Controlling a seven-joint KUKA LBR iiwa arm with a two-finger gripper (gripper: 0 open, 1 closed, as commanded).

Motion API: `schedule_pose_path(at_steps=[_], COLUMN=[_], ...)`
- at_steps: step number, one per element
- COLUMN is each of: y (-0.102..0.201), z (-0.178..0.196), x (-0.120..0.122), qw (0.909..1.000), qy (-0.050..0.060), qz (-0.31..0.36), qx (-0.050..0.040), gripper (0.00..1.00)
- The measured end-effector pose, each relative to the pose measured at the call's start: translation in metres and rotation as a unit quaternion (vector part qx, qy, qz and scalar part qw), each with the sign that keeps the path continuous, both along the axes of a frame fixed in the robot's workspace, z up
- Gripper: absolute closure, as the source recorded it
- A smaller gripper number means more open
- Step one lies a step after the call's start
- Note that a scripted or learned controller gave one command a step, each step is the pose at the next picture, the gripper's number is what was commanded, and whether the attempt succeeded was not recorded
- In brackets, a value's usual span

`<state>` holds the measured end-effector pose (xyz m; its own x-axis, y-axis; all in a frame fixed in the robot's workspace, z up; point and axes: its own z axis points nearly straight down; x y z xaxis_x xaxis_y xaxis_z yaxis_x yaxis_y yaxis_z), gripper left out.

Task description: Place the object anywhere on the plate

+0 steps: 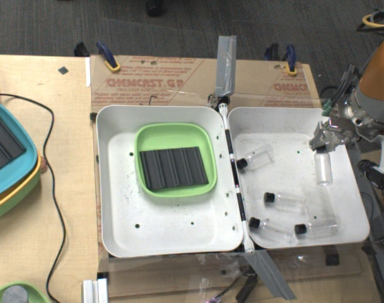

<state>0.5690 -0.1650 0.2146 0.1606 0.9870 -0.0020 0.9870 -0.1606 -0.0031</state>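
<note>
A green square plate (206,145) sits in the left white bin (116,188), with a dark ribbed slab (175,168) lying on it. My gripper (324,145) is over the right bin (349,219), near its right wall, far from the plate. A clear vial (322,169) hangs straight down from between the fingers, its top end hidden by them. The gripper is shut on this vial.
Several more clear vials with black caps lie in the right bin: one near the divider (253,159), one in the middle (281,199), two along the front (265,226) (318,227). The raised rims between the bins (231,169) separate gripper and plate. A teal container (9,150) stands far left.
</note>
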Motion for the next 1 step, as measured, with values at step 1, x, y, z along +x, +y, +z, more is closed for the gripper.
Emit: schedule_pose_path(at_steps=[1], y=[0.0000], z=[0.0001], x=[0.0000], qw=[1.0000], qy=[0.000], qz=[0.000], qx=[0.0000], gripper=[0.00])
